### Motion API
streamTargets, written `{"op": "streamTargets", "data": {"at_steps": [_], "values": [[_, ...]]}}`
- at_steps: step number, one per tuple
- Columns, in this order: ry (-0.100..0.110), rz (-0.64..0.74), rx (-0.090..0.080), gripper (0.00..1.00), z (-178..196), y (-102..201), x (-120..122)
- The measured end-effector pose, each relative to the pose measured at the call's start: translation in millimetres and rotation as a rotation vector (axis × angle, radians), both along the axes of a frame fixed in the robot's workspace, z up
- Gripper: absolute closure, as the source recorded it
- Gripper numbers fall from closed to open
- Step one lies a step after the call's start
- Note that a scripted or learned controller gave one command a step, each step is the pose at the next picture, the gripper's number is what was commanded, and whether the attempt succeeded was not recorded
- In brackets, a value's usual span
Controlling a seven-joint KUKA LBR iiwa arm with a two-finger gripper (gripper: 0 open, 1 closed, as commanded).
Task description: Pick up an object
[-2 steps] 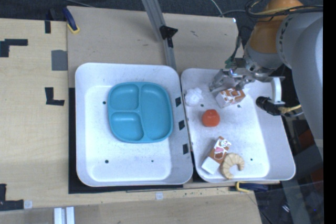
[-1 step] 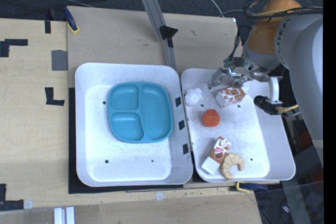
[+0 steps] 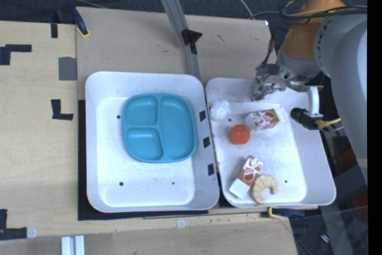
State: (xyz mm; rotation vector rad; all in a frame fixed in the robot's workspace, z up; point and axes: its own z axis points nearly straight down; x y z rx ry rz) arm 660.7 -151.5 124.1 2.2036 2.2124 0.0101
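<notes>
On the bench, two white bins are set side by side, their inner rims touching along the middle. The left bin is taken up mostly by a blue tray with three compartments, laid toward its upper half; bare floor is left below the tray and along the left wall.

The right bin is more crowded. A clear wrapper is seen near its upper left corner, just beside the dividing rim. A red ball lies near the centre, and a small carton is placed just above and to the right of it, close but apart. Toward the lower edge, a second carton is found touching a croissant, which rests near the bottom rim. Open floor is left along the right wall and in the lower right corner.

The arm is brought in from the right, over the upper right corner of the right bin. The gripper is seen at the bin's upper rim, above the small carton and apart from it. How far its jaws are spread cannot be told, and nothing is seen held.
</notes>
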Motion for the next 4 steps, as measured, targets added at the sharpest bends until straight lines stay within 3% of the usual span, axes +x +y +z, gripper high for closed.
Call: {"op": "streamTargets", "data": {"at_steps": [1,3,4], "values": [[0.012,-0.002,0.008,1.00,62,6,-1],[0.013,-0.002,0.008,1.00,151,4,5],[0.020,0.000,0.009,1.00,144,47,-10]]}}
